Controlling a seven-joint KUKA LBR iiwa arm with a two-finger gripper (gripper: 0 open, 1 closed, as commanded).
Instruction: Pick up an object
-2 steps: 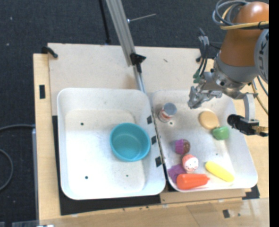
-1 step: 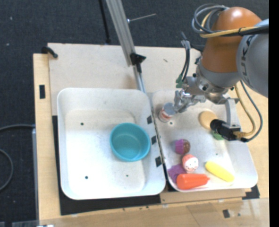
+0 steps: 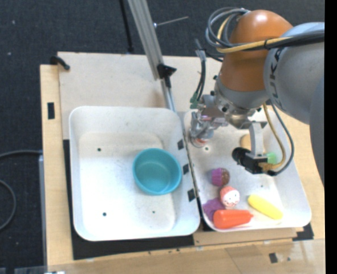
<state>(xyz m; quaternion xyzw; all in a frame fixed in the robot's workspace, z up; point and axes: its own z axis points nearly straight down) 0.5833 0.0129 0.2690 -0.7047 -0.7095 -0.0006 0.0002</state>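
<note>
Toys of smooth, glossy plastic lie clustered at the six o'clock end of the right shallow white bin (image 3: 293, 181). A stubby orange-red cone shaped like a carrot (image 3: 232, 218) lies along the near wall, with a yellow rounded oblong piece (image 3: 265, 206) just beside it at its three o'clock. A small white egg-shaped figure with pink markings (image 3: 230, 197) sits at the cone's twelve o'clock, a dull purple rounded lump (image 3: 218, 176) lies a little farther toward twelve, and a second purple piece (image 3: 210, 205) at the egg's nine o'clock is partly hidden, so its shape cannot be told. The left shallow white bin (image 3: 100, 176), matt and faintly speckled, holds a round teal plastic bowl (image 3: 157, 172), upright with its mouth open, toward the bin's four o'clock and close to the wall beside the right bin. The tool (image 3: 199, 135) hangs over the right bin's eleven o'clock corner, beside that dividing wall and apart from the toys at six; whether it is spread or pressed together cannot be told. The grey arm with its glossy orange band (image 3: 254, 44) reaches in from three o'clock above the pale, flat wooden desk (image 3: 100, 79).
</note>
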